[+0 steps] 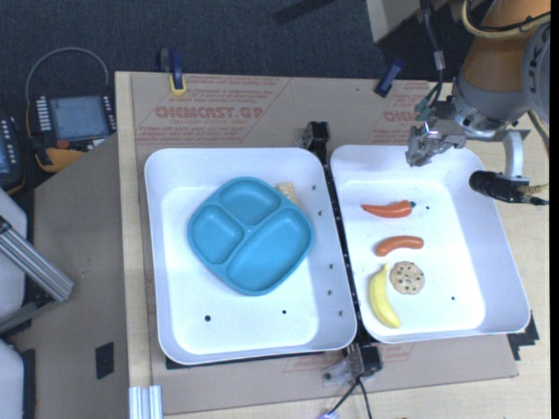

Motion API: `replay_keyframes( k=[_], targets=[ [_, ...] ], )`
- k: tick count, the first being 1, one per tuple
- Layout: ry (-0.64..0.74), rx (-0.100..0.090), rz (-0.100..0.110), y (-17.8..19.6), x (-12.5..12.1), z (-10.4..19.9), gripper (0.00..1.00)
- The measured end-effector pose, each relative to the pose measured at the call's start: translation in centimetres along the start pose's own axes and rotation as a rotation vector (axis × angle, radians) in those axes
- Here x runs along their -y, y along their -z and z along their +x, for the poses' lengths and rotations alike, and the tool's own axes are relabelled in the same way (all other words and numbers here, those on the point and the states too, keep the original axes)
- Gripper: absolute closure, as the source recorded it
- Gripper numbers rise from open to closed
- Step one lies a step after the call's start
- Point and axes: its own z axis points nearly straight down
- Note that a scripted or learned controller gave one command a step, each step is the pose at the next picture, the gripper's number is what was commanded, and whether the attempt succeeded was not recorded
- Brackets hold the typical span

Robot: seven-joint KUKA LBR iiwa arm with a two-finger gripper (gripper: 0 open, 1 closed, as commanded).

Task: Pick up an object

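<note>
Lying well below-left of pincer (425,151): red pepper (387,208), rt bin (489,260).

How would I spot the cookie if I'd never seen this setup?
Look in the right white bin, at its near end. Beside the yellow banana, touching its upper end, lies the cookie: the one round, tan, dark-speckled item, unlike the long foods nearby.

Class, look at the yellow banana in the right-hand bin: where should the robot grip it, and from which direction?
Probably across the middle of the banana, coming straight down, pincer fingers on its two long sides. It lies flat and narrowest there, but the cookie touches its right side, so grip slightly below that.
</note>
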Motion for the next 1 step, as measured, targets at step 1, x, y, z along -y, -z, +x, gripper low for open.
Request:
replay_keyframes(
  k=[1],
  targets=[
    [0.0,-0.001,0.005,0.64,-0.09,0.0,1.0]
  ],
)
